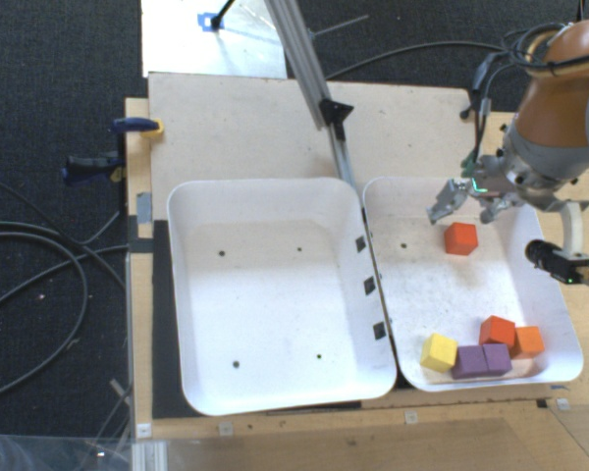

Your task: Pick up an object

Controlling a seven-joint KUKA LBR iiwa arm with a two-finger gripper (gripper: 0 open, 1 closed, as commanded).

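Camera view has the gripper (468,200) hovering over the right bin (569,356), fingers spread and pinching nothing; the orange cube (460,238) sits on the bin floor just below and toward the view's bottom, closest target

Two bins sit side by side on the bench (255,126), the left bin (191,263) touching the right bin (560,307) along their shared rim. In the right bin, one block (460,237) lies alone toward the far edge, with the gripper (468,201) above that edge just behind it. Four more blocks crowd the near right corner: one (438,351) leftmost, a long one (483,360) beside it, and two (498,331) (528,340) just behind that
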